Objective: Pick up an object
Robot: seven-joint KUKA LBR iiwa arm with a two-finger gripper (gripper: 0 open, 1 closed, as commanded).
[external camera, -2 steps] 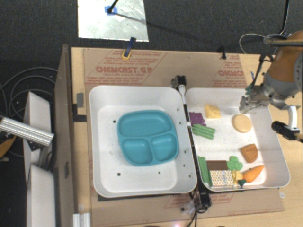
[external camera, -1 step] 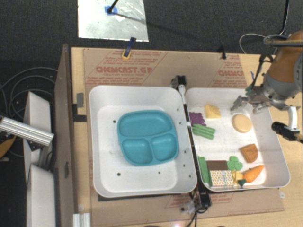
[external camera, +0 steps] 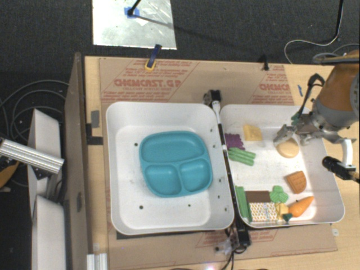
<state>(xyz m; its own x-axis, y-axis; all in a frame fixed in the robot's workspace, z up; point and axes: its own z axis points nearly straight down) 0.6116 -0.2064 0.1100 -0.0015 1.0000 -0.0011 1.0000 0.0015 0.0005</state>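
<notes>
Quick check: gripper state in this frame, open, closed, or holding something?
Gripper: cannot be told; it sits in the right bin, right above the round beige piece.

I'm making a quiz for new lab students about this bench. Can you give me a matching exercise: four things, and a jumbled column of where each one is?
Things:
1. teal divided plate
2. orange toy carrot
3. yellow wedge of toy cheese
4. round cream toy bun

Places:
A. right bin, far side
B. right bin, near right corner
C. middle of left bin
D. right bin, just beside the gripper

Pairs: 1-C, 2-B, 3-A, 4-D
</notes>
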